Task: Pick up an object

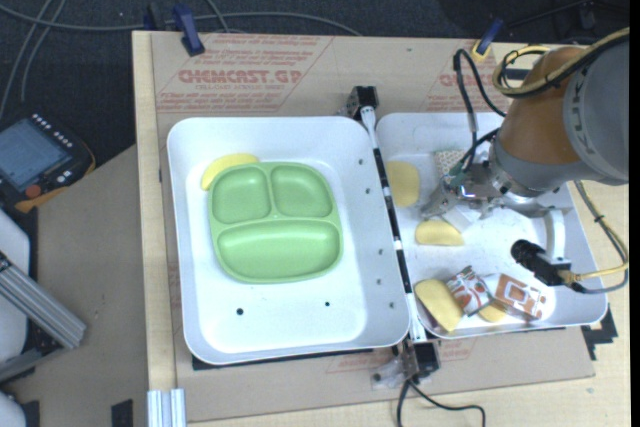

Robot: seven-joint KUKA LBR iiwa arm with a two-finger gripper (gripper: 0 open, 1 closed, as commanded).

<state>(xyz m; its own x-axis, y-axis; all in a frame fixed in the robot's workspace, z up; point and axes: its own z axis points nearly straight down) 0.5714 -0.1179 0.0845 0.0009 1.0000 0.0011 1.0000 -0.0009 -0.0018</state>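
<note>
gripper (462, 195) low in right bin (590, 310), finger state unclear, yellow pieces (438, 233) close by, green tray (274, 221) left

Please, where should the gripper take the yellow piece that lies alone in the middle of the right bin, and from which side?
Probably from straight above, closing across the short width of the yellow piece. It lies flat and low, apart from its neighbours, so its sides look free. The gripper hangs just beyond it.
</note>
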